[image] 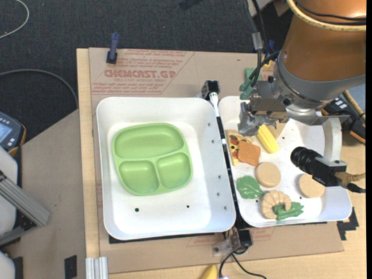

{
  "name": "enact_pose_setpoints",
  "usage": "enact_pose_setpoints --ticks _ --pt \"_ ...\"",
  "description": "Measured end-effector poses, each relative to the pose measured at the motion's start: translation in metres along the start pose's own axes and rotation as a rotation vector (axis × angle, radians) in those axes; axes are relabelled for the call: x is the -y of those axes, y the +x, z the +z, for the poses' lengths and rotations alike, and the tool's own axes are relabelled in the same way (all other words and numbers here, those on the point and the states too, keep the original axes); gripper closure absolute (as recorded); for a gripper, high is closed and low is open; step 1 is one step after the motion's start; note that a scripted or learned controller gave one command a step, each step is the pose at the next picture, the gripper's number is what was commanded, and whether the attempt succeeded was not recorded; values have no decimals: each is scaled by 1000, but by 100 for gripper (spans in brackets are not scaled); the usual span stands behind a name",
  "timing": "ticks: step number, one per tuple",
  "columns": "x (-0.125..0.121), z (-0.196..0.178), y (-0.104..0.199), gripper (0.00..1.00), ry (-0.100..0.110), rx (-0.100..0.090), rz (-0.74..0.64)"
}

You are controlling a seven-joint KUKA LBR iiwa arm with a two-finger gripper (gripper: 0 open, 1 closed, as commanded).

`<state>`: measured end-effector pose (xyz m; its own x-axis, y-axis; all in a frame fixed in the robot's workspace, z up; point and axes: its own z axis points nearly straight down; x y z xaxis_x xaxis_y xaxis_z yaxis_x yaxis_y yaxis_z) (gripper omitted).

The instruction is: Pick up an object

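Down in the right bin (334, 211), the gripper (251, 125) hung beside a small yellow corn cob (267, 139). Whether it was spread or closed, I couldn't tell.

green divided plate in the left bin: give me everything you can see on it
The green divided plate is pale green with a matte, plastic look, a rounded rectangle with three compartments: one wide section along the far side, two smaller ones along the near side, split by raised ridges. It lies flat and upright, slightly rotated, on the floor of the left bin, roughly centred. All three compartments look bare. Nothing touches it except the bin floor.
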<state>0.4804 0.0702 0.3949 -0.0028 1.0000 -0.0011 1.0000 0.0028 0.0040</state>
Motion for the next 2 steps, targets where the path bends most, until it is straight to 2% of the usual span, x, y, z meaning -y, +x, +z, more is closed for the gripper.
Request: enact_pose_setpoints --ticks 2 --pt "-1 -20 0 100 -4 1 -1"
